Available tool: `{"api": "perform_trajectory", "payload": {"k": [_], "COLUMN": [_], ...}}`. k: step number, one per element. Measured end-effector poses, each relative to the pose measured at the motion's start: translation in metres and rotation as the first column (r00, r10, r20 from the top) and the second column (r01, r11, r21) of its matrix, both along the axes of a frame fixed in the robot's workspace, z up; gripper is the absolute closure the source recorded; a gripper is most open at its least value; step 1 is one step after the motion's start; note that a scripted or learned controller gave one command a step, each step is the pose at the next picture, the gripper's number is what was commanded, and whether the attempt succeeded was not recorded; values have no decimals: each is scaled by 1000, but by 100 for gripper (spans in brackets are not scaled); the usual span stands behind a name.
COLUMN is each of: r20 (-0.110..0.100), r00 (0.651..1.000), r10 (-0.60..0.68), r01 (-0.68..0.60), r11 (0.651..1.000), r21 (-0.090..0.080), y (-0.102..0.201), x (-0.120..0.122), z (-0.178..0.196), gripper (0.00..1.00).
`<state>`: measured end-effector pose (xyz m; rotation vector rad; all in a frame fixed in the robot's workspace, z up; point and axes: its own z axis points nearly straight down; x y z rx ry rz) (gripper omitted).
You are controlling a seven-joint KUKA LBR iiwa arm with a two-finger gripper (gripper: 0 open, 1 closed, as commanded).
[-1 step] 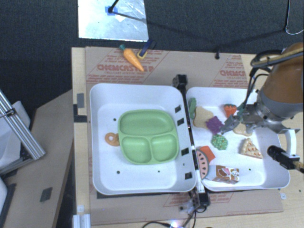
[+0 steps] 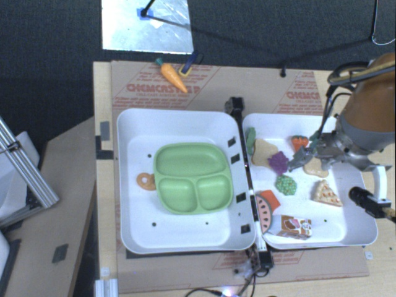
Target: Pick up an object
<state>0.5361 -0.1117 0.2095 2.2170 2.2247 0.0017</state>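
The arm's gripper [image 2: 304, 158] hangs low in the right bin [image 2: 356, 231], just beside the purple grapes [image 2: 279, 162] and above the broccoli [image 2: 285, 184]. Whether its jaws are clenched I cannot tell. A pizza slice [image 2: 326, 194] lies nearby; a green tray [image 2: 192, 177] fills the left bin [image 2: 133, 135].

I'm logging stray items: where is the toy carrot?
The toy carrot lies outside both bins on the cardboard, beyond the left bin's far edge, just below the foil sheet.
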Motion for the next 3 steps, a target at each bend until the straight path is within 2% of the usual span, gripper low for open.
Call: {"api": "perform_trajectory", "payload": {"k": [1,2,3], "r20": [-6,6,5], "r00": [1000,1000,1000], "r10": [-2,-6,-4], "r01": [2,6,4], "r11": [1000,1000,1000], "r21": [1,-1,0], "y": [0,-4,-4], "x": [-7,-11,-8], "z": [-61,-117,-123], "gripper": [0,0,0]}}
